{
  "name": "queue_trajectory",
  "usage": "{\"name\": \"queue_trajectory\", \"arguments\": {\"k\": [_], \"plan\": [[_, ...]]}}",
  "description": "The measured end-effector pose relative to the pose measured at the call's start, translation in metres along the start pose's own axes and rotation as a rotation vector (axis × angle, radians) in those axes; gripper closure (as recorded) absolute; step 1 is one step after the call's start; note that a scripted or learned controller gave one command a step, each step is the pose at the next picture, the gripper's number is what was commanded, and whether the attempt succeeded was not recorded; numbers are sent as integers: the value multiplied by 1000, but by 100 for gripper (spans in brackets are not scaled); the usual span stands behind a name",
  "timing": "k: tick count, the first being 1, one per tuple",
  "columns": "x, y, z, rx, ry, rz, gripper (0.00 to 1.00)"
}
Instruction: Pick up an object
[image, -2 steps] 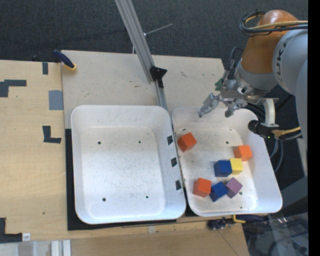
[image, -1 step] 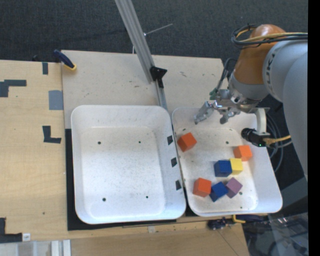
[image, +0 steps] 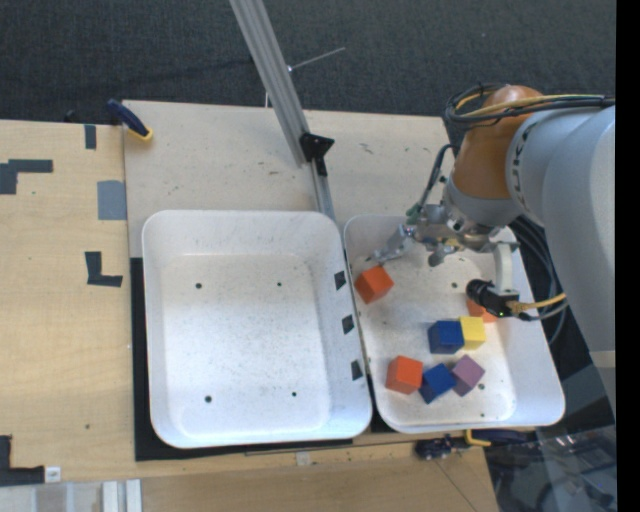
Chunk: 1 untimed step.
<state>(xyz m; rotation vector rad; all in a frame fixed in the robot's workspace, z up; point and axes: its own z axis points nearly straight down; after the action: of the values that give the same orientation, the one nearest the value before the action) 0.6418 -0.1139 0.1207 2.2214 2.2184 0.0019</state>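
Observation:
The right white bin (image: 535, 395) holds several small cubes. An orange cube (image: 373, 284) lies near its left wall. Another orange cube (image: 404, 374), two blue cubes (image: 445, 336) (image: 437, 383), a yellow cube (image: 472, 331) and a purple cube (image: 467, 373) cluster toward the bin's near side. My gripper (image: 410, 250) hangs over the far part of this bin, just up and to the right of the first orange cube. I see nothing clearly held in it.
The left white bin (image: 240, 330) sits beside the right one, with a shared wall between them. A slanted metal rail (image: 285, 95) runs down to the bins' far edge. A small reddish piece (image: 482, 309) shows partly under a black cable by the arm.

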Motion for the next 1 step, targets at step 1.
{"name": "queue_trajectory", "arguments": {"k": [1], "plan": [[1, 2, -14, -3, 0, -4, 100]]}}
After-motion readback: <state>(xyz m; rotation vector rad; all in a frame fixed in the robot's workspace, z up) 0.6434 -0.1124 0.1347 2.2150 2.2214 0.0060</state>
